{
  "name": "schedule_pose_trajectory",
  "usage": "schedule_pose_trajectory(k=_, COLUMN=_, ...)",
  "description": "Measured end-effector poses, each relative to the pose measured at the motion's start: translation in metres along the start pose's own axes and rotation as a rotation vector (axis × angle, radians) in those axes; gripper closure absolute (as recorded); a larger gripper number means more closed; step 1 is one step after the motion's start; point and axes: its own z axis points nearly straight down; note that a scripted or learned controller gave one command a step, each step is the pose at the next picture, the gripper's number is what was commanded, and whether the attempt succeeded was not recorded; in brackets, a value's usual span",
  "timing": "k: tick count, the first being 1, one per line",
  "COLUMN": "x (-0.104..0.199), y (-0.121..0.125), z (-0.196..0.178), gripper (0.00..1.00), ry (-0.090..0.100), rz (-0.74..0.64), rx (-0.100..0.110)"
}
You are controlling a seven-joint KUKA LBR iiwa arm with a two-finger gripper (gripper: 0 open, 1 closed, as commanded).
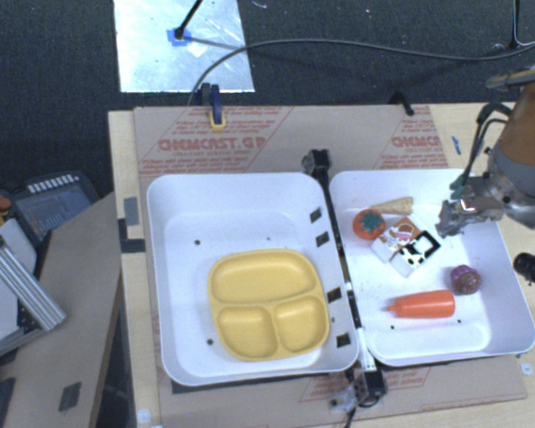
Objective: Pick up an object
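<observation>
Arm entered from the right, gripper point(450, 217) hanging over the right bin point(505, 330), upper right part; whether its jaws were apart or together could not be told from this angle, and nothing was seen held

Right bin contents: orange carrot point(424, 306) lying lengthwise near the front, well clear of the rest; small purple round piece, perhaps an onion or plum point(465, 280), just up-right of the carrot; a cluster near the bin's upper left, namely a red tomato-like toy with a green top point(368, 223), a pale tan wedge point(395, 207) touching or just beside it, and a white block with red and black markings point(405, 246) below them

Left bin point(177, 286) held a yellow divided tray point(266, 304), three compartments, nothing in them

Judgement: approach stage, no pick made yet; the white block was the nearest candidate, just left of and below the tool

To do the step well: descend straight over one item's middle; close across its narrow side; avoid the crowded cluster edge, where a neighbour could be nudged or pinched; the carrot, isolated, looked the safer target if taken across its width; the round piece would likely roll
</observation>
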Motion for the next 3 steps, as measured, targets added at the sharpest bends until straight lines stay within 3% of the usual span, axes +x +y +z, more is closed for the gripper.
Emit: schedule_pose_trajectory(k=3, x=0.172, y=-0.002, z=0.006, gripper=1.0, ry=0.003, rz=-0.006, rx=0.002)
